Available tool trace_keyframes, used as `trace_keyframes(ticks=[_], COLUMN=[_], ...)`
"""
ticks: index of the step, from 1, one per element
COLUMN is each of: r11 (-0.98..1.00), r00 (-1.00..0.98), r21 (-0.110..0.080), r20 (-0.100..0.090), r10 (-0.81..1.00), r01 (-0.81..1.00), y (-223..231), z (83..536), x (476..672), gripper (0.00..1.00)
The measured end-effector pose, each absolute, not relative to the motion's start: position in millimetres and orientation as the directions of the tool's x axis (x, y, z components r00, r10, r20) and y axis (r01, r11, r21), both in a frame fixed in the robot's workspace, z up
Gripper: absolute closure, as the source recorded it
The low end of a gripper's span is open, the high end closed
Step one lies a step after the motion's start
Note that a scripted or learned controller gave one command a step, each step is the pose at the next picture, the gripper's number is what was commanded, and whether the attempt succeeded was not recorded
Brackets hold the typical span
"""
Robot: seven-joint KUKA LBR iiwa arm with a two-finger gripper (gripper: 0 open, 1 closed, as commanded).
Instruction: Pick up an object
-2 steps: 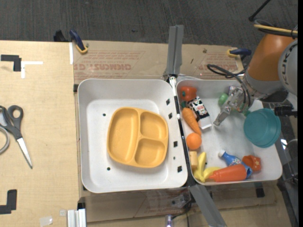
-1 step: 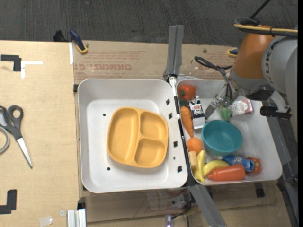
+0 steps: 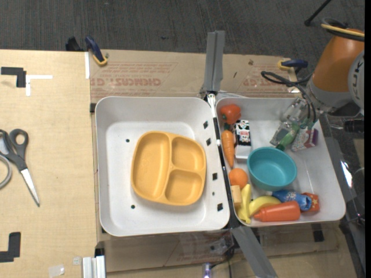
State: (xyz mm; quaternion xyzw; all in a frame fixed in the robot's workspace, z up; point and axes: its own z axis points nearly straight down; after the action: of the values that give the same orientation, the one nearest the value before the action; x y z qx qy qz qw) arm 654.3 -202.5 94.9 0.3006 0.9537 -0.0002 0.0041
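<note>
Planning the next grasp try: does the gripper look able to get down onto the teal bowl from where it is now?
Probably yes. The gripper hangs in the right bin, just up and right of the teal bowl; nothing covers the bowl's open top.

Bright, even light is falling from above, leaving only soft, faint shadows inside the bins. The white walls are glowing without harsh glare. The arm at the right edge is looking slightly blurred, and fine detail is grainy.
</note>
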Motion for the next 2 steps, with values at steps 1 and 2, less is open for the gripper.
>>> trace_keyframes(ticks=[1, 2], r11=[0.821, 0.605], r00=[-0.821, -0.604], r21=[0.004, 0.001], r20=[-0.015, -0.004], r10=[0.571, 0.797], r01=[0.571, 0.797], y=[-202, -149], z=[106, 235], x=[656.1, 637.4], gripper=[1.00, 1.00])
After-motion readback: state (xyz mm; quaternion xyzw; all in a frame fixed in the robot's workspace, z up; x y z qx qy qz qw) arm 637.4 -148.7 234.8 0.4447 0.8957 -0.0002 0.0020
